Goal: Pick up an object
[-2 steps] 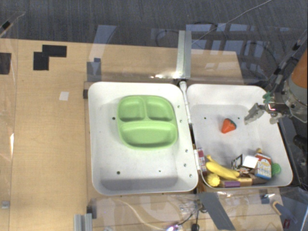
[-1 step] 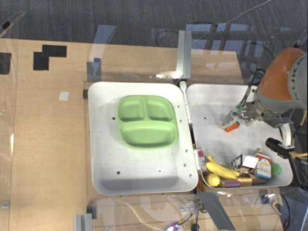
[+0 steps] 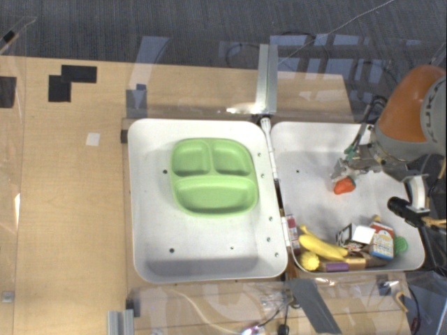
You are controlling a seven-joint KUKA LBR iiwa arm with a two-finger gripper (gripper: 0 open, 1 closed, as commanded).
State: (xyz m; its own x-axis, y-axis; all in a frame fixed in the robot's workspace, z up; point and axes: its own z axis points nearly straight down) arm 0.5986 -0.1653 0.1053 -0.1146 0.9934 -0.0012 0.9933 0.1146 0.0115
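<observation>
My gripper (image 3: 348,172) hangs over the middle of the right bin (image 3: 307,152), reaching in from the right below the orange wrist band. A small red-orange object (image 3: 342,185) sits right at the gripper's tip, touching or nearly touching it. I cannot see whether it is held or lying on the bin floor. A yellow banana (image 3: 323,247) lies at the bin's near edge. Beside it is a small pile with a colourful carton (image 3: 381,243) and a green piece (image 3: 399,243).
The left bin (image 3: 150,208) holds a green divided plate (image 3: 212,175) near its middle. A metal divider (image 3: 274,180) runs between the two bins. Cables and the arm's body crowd the right edge beyond the right bin.
</observation>
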